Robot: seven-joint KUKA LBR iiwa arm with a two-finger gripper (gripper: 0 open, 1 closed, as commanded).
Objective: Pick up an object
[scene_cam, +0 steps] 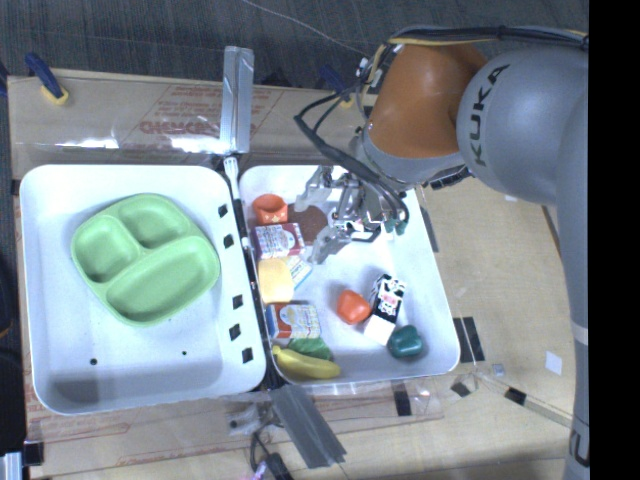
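Small red-and-white printed carton (277, 240), left side of the right white bin (425, 363), just beside the gripper (345, 223).
Looks light, stiff, crushable; grasp across its narrow sides. Finger state: cannot tell.

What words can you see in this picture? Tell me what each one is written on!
"KUKA" stands on the grey robot arm, running sideways along its casing.
Red print on the taped sheet behind the bins is too faint to read.
The red and white packet has print too small to read.
The second packet, near the banana, is also too blurred.
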